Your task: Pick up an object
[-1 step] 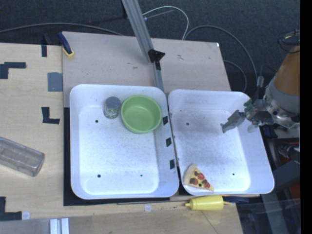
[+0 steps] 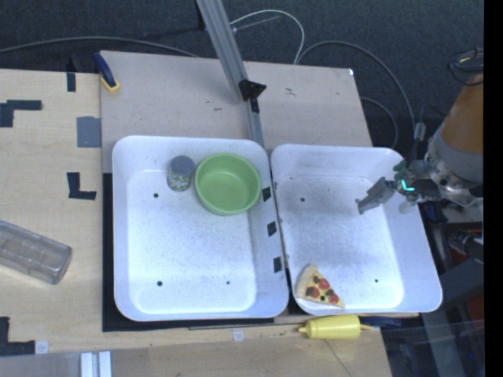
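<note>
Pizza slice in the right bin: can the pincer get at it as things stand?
Probably yes. The pizza slice lies flat in the right bin's near-left corner with nothing on it; the pincer hangs over the same bin. The close walls may hamper it.

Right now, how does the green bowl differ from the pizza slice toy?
The green bowl is round, one plain colour and larger; the pizza slice is a small wedge, yellow with red spots. The bowl sits at the back of the left bin, the slice in the right bin's front left corner. Both rest apart from the pincer.
</note>
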Action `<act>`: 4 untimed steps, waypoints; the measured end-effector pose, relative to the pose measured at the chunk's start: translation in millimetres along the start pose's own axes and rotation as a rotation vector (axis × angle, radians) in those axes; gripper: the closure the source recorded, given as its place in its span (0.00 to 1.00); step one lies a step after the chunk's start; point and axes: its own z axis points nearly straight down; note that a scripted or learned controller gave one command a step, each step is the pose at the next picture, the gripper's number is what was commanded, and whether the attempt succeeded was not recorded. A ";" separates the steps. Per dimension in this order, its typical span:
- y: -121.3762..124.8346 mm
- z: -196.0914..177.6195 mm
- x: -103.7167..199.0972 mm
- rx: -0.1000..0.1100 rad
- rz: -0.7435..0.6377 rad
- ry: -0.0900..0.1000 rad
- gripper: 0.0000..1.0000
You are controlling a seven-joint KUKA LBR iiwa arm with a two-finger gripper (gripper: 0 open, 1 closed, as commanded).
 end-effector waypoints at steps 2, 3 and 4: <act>5.2 127.0 -0.8 0.007 0.002 0.001 0.00; 5.7 165.6 -0.8 -0.002 0.001 -0.002 0.00; 5.9 154.7 0.1 -0.002 0.000 0.000 1.00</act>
